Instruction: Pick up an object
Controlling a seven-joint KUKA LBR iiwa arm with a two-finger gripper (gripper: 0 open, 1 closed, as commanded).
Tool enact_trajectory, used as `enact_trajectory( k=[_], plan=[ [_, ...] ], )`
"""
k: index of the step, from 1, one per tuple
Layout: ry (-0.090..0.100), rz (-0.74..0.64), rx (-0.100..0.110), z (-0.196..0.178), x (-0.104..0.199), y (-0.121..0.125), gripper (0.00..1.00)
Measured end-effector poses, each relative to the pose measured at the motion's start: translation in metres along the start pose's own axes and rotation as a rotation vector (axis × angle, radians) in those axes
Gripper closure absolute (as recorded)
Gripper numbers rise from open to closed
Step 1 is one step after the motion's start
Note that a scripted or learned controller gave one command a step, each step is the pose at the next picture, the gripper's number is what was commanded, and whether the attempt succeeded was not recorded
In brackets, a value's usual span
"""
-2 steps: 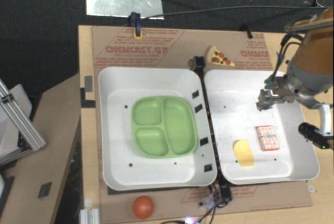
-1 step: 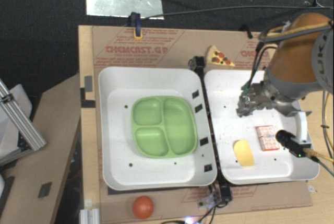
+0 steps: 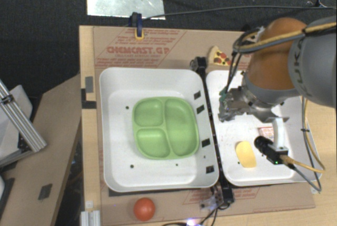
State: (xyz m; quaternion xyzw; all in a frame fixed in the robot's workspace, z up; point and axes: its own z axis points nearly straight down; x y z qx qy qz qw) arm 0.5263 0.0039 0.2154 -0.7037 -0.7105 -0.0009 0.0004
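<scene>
Fingers hidden under the wrist — cannot tell how they stand.
Camera view: gripper (image 3: 230, 110) low in the right bin (image 3: 224, 172), yellow object (image 3: 245, 154) near it; green 3-compartment tray (image 3: 165, 127) in the left bin (image 3: 113, 114) — orange ball (image 3: 144, 208) outside.

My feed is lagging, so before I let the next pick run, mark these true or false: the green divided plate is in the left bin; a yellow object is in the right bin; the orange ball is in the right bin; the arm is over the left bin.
1. The green divided plastic plate lies in the left white bin. True.
2. A flat yellow object lies in the right white bin. True.
3. The orange ball sits in the right bin. False: it rests on the cardboard in front of the left bin.
4. The arm is over the left bin. False: it is over the right bin.
</scene>
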Motion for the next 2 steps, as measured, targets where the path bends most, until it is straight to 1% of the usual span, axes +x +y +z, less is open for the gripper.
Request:
enact_trajectory(
  k=[1, 2],
  plan=[
    [0.001, -0.002, 0.000, -0.004, 0.059, -0.001, 1.00],
    [0.001, -0.001, -0.001, -0.014, 0.106, -0.009, 1.00]
  ],
)
